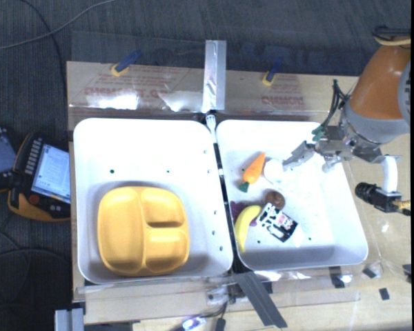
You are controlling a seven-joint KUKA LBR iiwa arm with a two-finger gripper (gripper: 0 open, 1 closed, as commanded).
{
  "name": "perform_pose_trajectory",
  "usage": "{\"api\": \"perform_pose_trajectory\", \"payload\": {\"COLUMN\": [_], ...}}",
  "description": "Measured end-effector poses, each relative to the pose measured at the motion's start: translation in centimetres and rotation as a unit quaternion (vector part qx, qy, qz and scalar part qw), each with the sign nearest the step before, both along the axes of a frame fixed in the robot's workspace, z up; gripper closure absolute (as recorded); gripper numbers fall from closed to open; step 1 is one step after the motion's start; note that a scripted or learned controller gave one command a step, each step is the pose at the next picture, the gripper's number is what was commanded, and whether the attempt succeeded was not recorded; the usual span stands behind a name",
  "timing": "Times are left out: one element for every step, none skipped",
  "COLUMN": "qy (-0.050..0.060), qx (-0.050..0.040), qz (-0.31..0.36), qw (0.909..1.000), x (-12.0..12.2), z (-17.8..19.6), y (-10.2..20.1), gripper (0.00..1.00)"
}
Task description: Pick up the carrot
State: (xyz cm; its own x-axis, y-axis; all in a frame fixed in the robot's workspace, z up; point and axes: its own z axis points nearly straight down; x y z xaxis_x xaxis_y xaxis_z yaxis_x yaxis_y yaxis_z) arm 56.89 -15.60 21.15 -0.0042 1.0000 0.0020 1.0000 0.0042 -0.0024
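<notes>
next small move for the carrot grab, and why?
Probably shift the gripper left, toward the bins' shared wall, to get above the carrot before descending. The carrot lies free in the right bin, near that wall, with nothing between the fingers; the gripper sits off to its right.

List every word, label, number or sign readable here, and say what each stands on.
Nothing reads clearly.
Red print on the clear sheet behind the bins: too blurred to read.
Black-and-white card in the right bin: markings too small to read.
Screen of the handheld pendant left of the bench: unreadable.
</notes>
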Motion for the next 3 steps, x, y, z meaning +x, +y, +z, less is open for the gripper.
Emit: {"api": "perform_pose_trajectory", "payload": {"qy": [0.001,-0.009,0.005], "qx": [-0.0001,-0.0038,-0.0015], "qz": [0.058,0.023,-0.045], "qw": [0.9983,0.9997,0.999], "x": [0.7,8.3,9.7], "z": [-9.7,-12.0,-10.4], "y": [3.9,5.8,5.7], "gripper": [0.0,0.0,0.0]}}
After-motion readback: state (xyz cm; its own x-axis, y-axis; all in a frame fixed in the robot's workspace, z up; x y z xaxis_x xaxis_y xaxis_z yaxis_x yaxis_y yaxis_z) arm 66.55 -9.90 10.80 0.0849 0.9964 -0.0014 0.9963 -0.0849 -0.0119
